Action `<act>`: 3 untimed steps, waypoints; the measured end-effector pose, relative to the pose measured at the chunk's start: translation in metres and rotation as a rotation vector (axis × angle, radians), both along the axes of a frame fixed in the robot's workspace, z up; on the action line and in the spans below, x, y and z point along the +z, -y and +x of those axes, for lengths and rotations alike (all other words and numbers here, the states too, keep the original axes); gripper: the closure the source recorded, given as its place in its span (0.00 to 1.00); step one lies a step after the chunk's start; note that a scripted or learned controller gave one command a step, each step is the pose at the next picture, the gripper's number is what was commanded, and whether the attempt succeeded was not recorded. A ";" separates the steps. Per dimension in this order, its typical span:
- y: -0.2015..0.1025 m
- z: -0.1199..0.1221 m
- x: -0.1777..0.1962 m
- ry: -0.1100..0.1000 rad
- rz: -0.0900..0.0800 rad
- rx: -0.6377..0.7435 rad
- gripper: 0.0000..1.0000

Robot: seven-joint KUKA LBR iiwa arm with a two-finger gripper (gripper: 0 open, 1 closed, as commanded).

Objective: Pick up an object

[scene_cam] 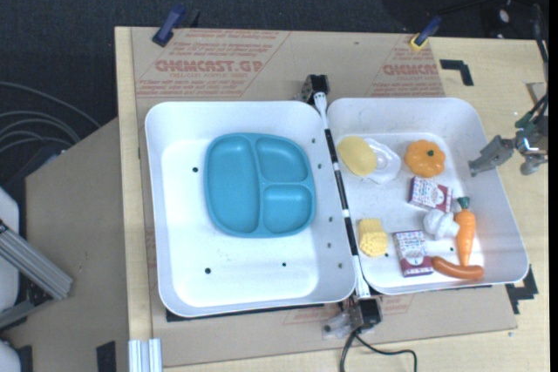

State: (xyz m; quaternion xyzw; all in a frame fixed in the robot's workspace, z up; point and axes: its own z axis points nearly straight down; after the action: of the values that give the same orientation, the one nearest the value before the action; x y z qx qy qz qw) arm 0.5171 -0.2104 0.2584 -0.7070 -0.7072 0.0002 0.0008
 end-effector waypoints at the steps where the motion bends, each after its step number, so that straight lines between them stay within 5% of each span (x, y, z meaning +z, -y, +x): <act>1: 0.001 0.072 -0.141 -0.001 0.000 0.000 0.00; 2: -0.030 0.126 -0.174 0.001 0.000 0.001 0.00; 3: -0.029 0.127 -0.163 0.004 -0.002 0.002 1.00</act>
State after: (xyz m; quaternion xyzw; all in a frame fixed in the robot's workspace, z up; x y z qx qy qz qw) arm 0.6441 -0.1811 0.0954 -0.7063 -0.7079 -0.0003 -0.0013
